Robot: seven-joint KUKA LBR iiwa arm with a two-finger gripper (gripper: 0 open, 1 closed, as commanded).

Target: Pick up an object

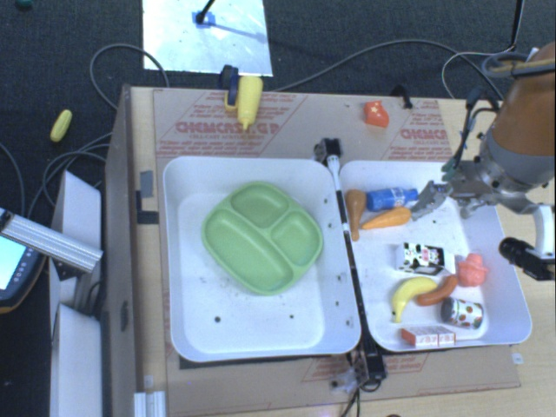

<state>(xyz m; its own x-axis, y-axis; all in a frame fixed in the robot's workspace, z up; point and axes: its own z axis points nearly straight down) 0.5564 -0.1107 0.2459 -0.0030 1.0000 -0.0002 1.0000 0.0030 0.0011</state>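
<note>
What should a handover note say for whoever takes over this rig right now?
Pincer: over the right bin's upper part, beside the blue bottle and carrot; nothing visibly between its fingers; open or shut unclear.
Right bin also holds a banana, sausage, pink toy, cow-print carton, can and small box.
Left bin: green divided plate.
Done: nothing lifted. Left: grasp and raise one object.

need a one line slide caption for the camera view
Robot arm's gripper hovers over the right bin of toy food, near a blue bottle and carrot; a green divided plate sits in the left bin.
</note>
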